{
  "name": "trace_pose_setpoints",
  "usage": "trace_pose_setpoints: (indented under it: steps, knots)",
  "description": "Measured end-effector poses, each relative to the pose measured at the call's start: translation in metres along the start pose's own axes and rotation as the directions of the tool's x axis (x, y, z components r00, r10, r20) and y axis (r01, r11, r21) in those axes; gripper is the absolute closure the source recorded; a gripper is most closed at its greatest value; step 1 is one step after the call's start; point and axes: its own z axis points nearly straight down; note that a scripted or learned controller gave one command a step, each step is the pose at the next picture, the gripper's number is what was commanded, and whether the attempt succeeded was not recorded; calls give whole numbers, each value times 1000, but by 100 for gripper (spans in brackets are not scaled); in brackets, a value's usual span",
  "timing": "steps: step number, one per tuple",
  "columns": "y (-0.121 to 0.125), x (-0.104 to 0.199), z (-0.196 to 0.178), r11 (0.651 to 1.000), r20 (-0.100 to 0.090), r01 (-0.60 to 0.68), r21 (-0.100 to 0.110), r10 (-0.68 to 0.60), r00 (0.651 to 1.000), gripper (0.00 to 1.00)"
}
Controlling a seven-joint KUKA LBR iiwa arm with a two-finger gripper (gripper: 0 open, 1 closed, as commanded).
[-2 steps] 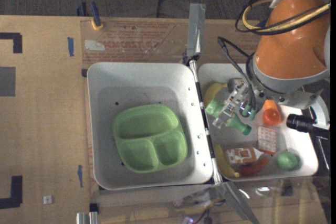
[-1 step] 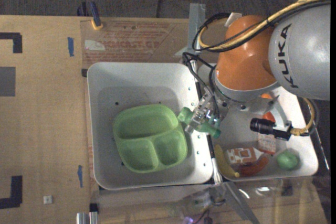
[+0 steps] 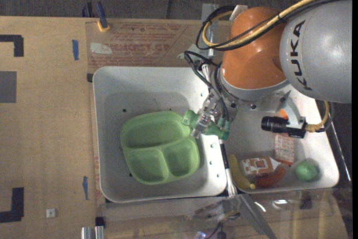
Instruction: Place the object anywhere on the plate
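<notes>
Across the upper right of the frame the arm [image 3: 279, 47] is being reached in, its grey and orange bulk being held over the seam between the two bins. Below and to the left of it, the left bin [image 3: 112, 92] is being occupied by a green plate [image 3: 159, 145] with three compartments, which is lying in the bin's lower middle. At the lower right, the right bin [image 3: 330, 170] is being used to hold a banana [image 3: 239, 172], a small printed carton [image 3: 262, 165], a reddish sausage-like piece [image 3: 272, 177] and a green ball [image 3: 306, 170].

Just off the plate's upper right corner, the gripper [image 3: 208, 121] is being held low, with something green [image 3: 222, 127] showing at its tip. This is being judged the object to be placed, though its shape is not being shown clearly.

For the step to be done well, the gripper is judged to need carrying a little further left, until the load is hanging wholly inside the plate's rim, before any release is being made; a drop from here risks catching the rim or the bin floor.

How far the jaws are being spread cannot be told, nor whether the green piece is truly being pinched.
</notes>
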Motion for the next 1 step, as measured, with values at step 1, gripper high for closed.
trace_pose_setpoints:
  steps: [1]
  knots:
    - [26, 17, -7, 998, 0, 67, 0, -67, 998, 100]
